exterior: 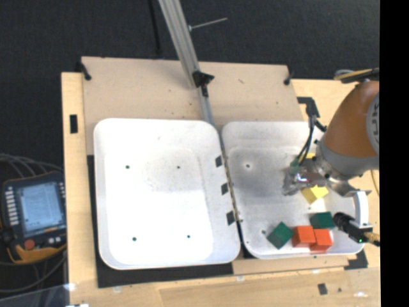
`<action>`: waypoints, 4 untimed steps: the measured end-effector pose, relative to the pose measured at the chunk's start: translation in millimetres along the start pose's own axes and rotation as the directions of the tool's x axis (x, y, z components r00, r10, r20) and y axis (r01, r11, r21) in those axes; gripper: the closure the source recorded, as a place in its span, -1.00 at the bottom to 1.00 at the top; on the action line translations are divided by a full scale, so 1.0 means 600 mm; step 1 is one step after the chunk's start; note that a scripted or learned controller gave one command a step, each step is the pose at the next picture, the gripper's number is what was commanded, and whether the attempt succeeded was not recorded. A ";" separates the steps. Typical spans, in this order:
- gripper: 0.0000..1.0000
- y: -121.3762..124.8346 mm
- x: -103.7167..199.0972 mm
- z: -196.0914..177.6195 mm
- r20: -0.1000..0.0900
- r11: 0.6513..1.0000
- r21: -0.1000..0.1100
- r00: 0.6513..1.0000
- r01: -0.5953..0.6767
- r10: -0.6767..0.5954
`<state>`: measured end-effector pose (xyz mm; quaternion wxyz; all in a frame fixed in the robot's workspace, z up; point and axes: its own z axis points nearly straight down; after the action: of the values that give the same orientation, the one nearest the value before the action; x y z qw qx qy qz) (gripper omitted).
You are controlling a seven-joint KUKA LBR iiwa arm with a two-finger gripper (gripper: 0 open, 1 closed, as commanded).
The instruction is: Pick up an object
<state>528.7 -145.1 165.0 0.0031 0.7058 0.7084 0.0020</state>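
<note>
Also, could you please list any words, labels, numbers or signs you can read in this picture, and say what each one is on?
No text can be read here.
Grey handheld control pendant with a lit screen: the screen shows content, too small and blurred to read.
Green, orange and yellow blocks in the right white plastic bin: plain faces, no markings visible.

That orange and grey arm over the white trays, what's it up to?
It is a robot arm trying to pick up an object. Its gripper is down in the right bin, beside a yellow block. Green blocks and orange blocks lie along that bin's near edge. Whether it has hold of anything cannot be seen.
</note>
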 end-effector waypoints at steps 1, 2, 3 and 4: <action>1.00 0.004 -0.002 -0.090 0.001 1.000 -0.001 1.000 0.000 0.000; 1.00 0.029 0.069 -0.084 -0.002 1.000 0.005 1.000 0.003 -0.003; 1.00 0.066 0.163 -0.096 -0.003 1.000 0.004 1.000 0.005 -0.005; 1.00 0.080 0.250 -0.085 -0.002 1.000 0.005 1.000 0.003 -0.003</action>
<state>575.7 5.1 215.8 0.0009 0.7047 0.7095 0.0008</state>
